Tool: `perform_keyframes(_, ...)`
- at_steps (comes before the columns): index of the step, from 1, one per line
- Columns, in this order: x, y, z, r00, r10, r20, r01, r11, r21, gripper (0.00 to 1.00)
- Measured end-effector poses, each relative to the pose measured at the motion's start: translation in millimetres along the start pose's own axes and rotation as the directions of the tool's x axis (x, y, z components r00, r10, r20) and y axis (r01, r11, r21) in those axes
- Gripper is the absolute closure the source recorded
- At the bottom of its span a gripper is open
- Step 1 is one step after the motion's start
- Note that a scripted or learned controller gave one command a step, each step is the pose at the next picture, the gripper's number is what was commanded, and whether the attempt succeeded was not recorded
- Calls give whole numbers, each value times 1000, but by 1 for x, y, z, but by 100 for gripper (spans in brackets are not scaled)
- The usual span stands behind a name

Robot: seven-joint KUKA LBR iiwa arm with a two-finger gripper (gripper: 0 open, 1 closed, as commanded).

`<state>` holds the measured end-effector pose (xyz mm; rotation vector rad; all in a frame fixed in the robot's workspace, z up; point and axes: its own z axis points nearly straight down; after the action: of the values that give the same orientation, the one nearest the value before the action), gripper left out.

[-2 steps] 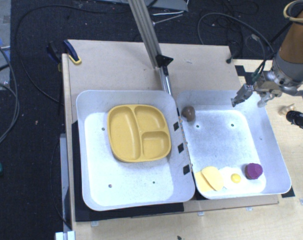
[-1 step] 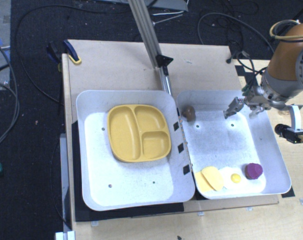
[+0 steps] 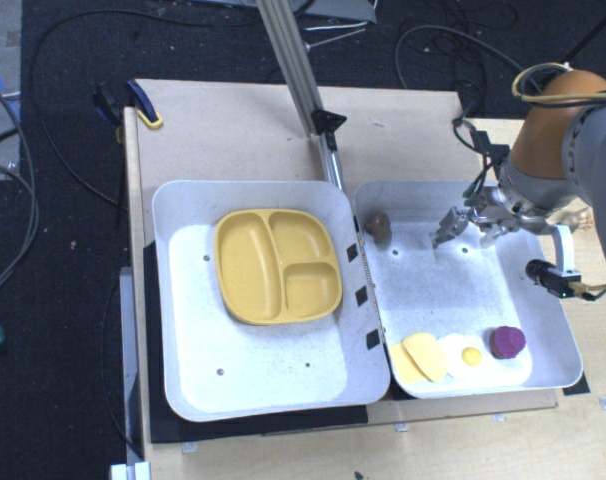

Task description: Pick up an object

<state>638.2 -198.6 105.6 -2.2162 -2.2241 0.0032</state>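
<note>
The arm's metal two-finger pincer (image 3: pixel 453 230) hangs over the far part of the right shallow white bin (image 3: pixel 553 298); its tips look slightly parted and empty, though they are small and blurred. A small brown rounded lump (image 3: pixel 379 227) lies near, toward the bins' divider. Descending here risks closing on bare floor, since the lump sits off to one side.

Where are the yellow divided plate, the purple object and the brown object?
yellow divided plate (image 3: pixel 279 266): camera view, left bin, on its centre divider.
purple object (image 3: pixel 507 342): camera view, right bin's near corner, on its top.
brown object (image 3: pixel 379 227): camera view, right bin's far-left corner, on its middle.
</note>
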Motion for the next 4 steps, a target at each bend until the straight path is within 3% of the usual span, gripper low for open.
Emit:
perform_keyframes(1, 0, 0, 14, 1000, 0, 1, 0, 1000, -2, 0)
perform_keyframes(2, 0, 1, 2, 1000, -1, 3, 1, 1000, -6, 100)
perform_keyframes(4, 0, 12, -109, 1000, 0, 2, 0, 1000, -10, 100)
